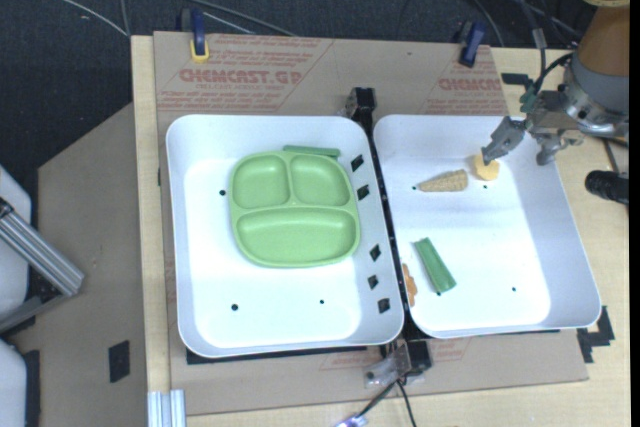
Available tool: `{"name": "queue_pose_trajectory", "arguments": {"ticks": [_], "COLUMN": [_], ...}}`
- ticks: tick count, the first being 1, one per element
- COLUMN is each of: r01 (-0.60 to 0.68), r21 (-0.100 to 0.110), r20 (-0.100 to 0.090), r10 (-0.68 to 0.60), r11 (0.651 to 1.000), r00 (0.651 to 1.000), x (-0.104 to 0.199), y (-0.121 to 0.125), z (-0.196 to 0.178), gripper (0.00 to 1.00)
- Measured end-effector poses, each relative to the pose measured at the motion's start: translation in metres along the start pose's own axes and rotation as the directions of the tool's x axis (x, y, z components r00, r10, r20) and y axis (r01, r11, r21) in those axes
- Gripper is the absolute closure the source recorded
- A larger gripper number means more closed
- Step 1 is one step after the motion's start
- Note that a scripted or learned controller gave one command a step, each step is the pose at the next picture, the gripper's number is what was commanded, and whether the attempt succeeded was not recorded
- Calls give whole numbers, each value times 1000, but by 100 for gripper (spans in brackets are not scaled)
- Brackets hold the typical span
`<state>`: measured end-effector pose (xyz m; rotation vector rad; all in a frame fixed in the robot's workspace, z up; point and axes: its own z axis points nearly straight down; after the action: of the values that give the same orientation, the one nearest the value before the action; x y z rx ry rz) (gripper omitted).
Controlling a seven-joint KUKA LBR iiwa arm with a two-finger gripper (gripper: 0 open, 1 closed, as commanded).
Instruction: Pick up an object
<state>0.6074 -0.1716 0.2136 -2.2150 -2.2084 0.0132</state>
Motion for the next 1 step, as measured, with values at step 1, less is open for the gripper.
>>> {"name": "queue_pose_trajectory", "arguments": {"ticks": [1], "r01": [3], "r21": [-15], "r20": [3], "r10": [-3], "r11": [1000], "r00": [1000], "x": [0], "y": [3], "z": [-9], "gripper": [0]}}
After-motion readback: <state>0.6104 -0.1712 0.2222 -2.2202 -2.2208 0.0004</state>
